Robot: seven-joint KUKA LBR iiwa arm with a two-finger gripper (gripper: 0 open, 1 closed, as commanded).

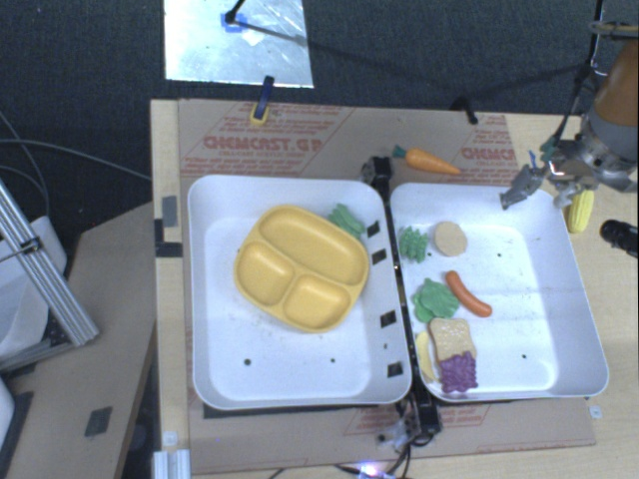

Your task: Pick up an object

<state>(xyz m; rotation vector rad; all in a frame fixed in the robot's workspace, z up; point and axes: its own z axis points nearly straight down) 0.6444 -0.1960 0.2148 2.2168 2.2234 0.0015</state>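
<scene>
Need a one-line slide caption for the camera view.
Gripper hovers over right bin far corner; toy sausage, bread and grapes lie along its left side.

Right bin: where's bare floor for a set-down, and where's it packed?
Free: the right bin, its right half, from the sausage across to the far wall. In the left bin, a strip in front of the yellow tray. Crowded: the right bin's left edge, where cookie, greens, toast and grapes stack along the divider.

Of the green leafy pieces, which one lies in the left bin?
The green piece tucked against the yellow divided plate; the other two greens lie in the right bin.
</scene>
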